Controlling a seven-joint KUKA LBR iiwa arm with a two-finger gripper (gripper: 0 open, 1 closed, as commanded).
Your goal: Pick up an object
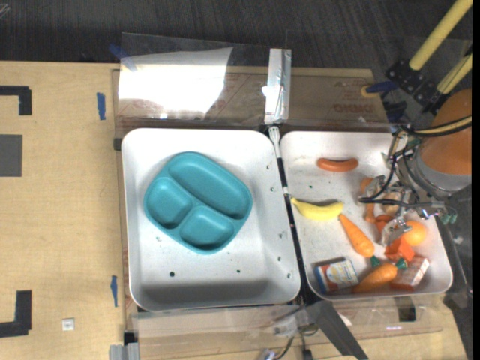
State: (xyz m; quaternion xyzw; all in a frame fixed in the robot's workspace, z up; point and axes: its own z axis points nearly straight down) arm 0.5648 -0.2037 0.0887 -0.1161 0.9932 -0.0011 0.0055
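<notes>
The right bin (pixel 322 156) holds several toy foods: a sausage (pixel 337 164) near the back, a yellow banana (pixel 319 209) at the left, and a carrot (pixel 356 235) lying diagonally in the middle. A small can (pixel 335 274) lies on its side at the front, with an orange piece (pixel 377 276) beside it. A round orange fruit (pixel 412 235) sits at the right. My gripper (pixel 391 214) is low in the right part of this bin, over a cluster of orange items beside the fruit. Its cables and body hide what lies under it.
The left bin (pixel 142 268) carries a teal divided plate (pixel 197 200). A clear plastic sheet (pixel 176 81) lies behind the bins. The grey arm with its orange band (pixel 450 145) comes in over the right bin's right rim. Yellow rods (pixel 442 28) cross the top right corner.
</notes>
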